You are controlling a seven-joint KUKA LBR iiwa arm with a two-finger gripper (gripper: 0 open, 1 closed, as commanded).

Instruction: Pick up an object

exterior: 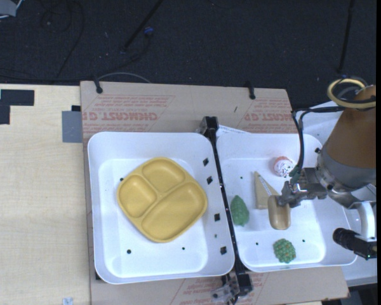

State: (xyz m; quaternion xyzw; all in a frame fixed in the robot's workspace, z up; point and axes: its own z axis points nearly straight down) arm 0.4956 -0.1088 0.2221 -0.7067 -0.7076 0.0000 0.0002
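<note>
Gripper (291, 194) low in right bin (305, 259), over tan scoop-like object (279, 216); finger state: cannot tell. Nothing visibly lifted, so grasp and lift remain.

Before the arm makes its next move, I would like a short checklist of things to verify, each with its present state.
1. Gripper is over the right bin: ok.
2. A target lies close: the tan oval object sits just below the gripper: ok.
3. Object is between the fingers: cannot tell.
4. Neighbours leave room: the beige wedge touches or nearly touches the tan object: not ok.
5. Other items are apart: the green piece, the green ball and the red and white ball: ok.
6. The yellow plate lies in the left bin, out of the way: ok.
</note>
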